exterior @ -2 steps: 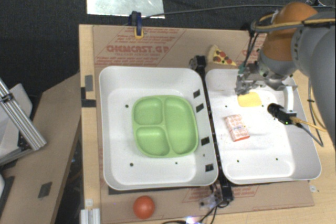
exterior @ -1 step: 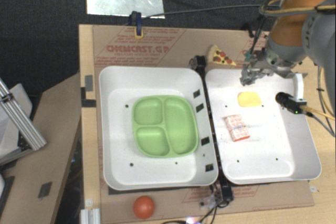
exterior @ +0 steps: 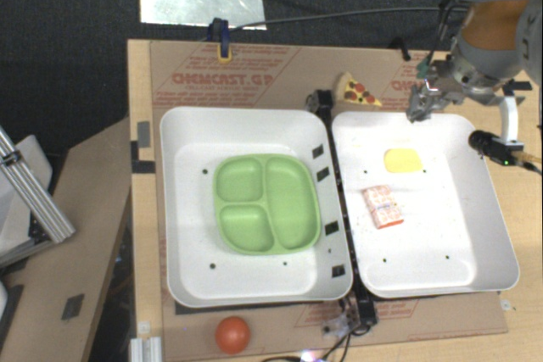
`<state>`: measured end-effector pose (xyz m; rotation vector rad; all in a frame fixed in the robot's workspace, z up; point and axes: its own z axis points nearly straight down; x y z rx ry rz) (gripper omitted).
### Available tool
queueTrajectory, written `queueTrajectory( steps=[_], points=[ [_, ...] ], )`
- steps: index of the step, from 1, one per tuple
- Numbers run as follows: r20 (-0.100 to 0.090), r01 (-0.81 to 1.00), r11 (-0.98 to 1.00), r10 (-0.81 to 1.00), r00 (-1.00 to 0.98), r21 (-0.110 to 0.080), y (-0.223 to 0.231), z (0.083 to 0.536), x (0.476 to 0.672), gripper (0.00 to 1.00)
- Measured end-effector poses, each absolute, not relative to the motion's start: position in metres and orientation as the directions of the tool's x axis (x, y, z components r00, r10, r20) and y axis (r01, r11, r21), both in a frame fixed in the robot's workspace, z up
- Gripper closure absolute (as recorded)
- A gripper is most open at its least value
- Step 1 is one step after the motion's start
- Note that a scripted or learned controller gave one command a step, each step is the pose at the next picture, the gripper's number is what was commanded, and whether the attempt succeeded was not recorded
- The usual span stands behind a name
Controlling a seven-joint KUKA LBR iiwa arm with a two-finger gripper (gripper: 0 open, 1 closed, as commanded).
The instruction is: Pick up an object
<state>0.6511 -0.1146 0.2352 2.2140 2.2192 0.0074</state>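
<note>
Two smooth white bins (exterior: 254, 127): one holds a green compartmented tray (exterior: 266, 203).

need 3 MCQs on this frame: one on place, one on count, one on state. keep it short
1. Where is the green three-compartment plastic tray?
A. in the left white bin
B. in the right white bin
C. on the cardboard outside the bins

2. How many things lie in the right white bin?
A. one
B. two
C. four

3. How does the gripper stand?
A. pressed on the tray
B. over the far edge of the right bin, nothing seen between its fingers
C. lifting the orange ball

Answers:
1 A, the tray sits in the middle of the left bin.
2 B, a yellow soft block and a small red-and-white packet lie there.
3 B, the gripper hangs at the bin's far rim, apart from both things.
</note>
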Motion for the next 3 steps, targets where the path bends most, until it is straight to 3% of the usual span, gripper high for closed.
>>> queueTrajectory(
  steps=[1,3],
  points=[
    [0.0,1.0,0.004,1.0,-0.004,0.003,-0.114,0.24,0.652,1.0],
    [0.002,1.0,0.01,1.0,-0.01,-0.001,0.0,0.235,0.602,1.0]
  ],
)
